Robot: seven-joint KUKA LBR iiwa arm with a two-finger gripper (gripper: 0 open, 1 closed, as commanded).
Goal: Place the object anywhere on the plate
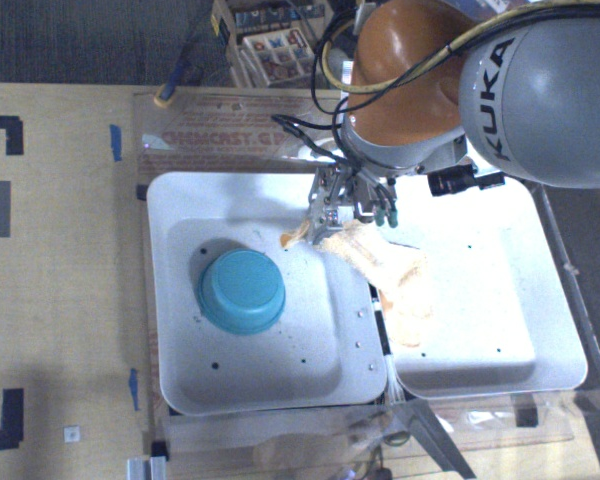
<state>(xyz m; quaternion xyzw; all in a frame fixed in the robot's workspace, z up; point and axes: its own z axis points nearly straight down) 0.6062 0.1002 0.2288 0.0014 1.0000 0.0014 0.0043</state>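
The tool [342, 211] hangs over the far edge of the left bin [170, 218], close to the seam where the two bins meet, its metal fingers pointing down; whether they are released or clenched cannot be told from this slant. Just below and touching it lies a pale, tan-and-cream object [380, 268] — soft and crumpled-looking, its exact kind unclear — stretched diagonally from under the tool across the shared rim into the right bin [500, 268]. A small orange-yellow bit [295, 236] shows just left of the tool. Well apart, in the middle of the left bin, sits a blue plate [242, 290] — round and looking like an upturned dish — with nothing on it. Above the tool rise the orange band [400, 63] and the grey arm [540, 88]. Both bins rest on the light wooden desk [60, 268].
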